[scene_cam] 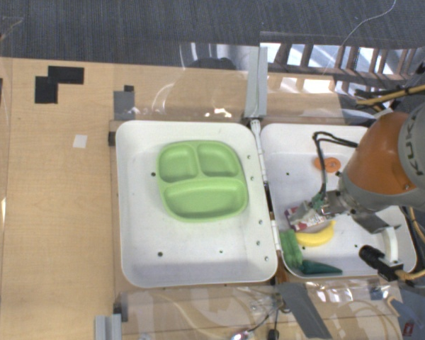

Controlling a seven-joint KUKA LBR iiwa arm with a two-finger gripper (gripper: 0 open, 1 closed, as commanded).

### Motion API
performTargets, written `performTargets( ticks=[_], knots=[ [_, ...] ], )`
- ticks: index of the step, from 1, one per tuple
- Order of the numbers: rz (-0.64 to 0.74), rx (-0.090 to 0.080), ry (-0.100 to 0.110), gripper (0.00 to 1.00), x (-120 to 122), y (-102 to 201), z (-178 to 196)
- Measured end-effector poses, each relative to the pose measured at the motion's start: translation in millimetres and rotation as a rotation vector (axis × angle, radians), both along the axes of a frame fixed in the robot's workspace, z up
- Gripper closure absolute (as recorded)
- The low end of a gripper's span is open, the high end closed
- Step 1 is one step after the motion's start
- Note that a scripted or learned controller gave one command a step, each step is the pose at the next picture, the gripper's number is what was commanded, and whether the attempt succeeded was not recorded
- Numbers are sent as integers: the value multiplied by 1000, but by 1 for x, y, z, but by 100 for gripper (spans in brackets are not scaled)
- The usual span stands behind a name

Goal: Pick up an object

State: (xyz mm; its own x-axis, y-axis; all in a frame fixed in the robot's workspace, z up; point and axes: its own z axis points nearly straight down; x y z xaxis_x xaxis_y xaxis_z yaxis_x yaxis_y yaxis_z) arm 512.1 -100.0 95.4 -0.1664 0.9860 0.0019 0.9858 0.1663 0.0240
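We see the tool [317,211] low in the right bin [297,144], at the lower right of the frame, just above a yellow banana [319,237]. Whether it is wide or narrow we cannot tell. A small packet [302,219] lies under it, a green object [320,267] sits at the bin's lower edge, and an orange disc [330,164] lies higher up. The left bin [138,246] holds a green divided plate [201,180].

A green divided plate [201,180] is set in the left bin [138,261]; black markers [57,82], perhaps tape, are seen on the bench [49,211].
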Motion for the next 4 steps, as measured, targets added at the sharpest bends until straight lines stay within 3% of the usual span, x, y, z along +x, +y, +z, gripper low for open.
performTargets(
  ticks=[1, 2, 3, 4],
  knots=[
    [115, -11, -4, 0, 75, -9, 1],
    [607, -15, 3, 0, 148, -64, 4],
    [580, -16, 18, 0, 154, -17, 15],
    [293, -14, 11, 0, 137, -86, -7]
  ],
)
